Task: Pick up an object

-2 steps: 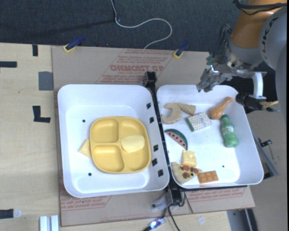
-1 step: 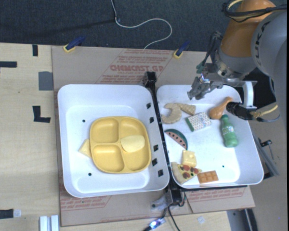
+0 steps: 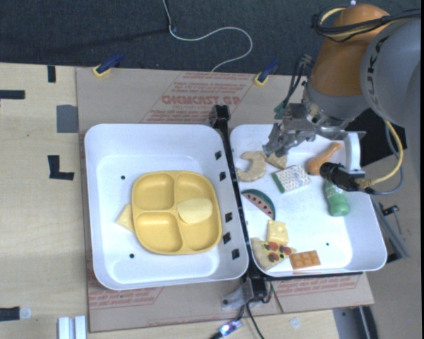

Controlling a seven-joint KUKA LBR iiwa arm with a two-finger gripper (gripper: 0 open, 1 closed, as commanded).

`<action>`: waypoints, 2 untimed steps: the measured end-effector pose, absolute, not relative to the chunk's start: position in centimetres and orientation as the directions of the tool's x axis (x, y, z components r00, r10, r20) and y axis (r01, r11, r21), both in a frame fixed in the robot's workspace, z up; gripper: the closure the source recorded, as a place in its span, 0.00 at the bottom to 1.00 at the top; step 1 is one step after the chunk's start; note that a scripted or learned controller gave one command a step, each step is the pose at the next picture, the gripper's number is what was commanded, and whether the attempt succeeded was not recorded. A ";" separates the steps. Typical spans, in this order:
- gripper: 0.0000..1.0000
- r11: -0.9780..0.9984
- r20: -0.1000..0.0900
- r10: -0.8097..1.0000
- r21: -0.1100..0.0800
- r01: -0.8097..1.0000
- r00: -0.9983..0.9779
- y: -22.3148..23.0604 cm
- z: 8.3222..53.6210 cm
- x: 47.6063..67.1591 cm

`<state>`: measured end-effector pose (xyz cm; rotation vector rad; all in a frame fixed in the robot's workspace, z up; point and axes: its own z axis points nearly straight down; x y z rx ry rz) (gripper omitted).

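Where the arm reached into the right bin (image 3: 353,256), the gripper (image 3: 277,149) hung at its far left corner, fingers too blurred to tell whether open or closed. Just beside them lay a tan curved pastry (image 3: 254,165) (partly hidden) and a checked packet (image 3: 291,179), nothing visibly held.
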<state>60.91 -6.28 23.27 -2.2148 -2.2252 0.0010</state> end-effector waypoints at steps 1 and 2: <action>1.00 0.005 0.001 1.000 -0.004 1.000 -0.005 -2.3 23.7 57.4; 1.00 0.002 0.000 1.000 -0.006 1.000 -0.002 -0.7 21.3 55.5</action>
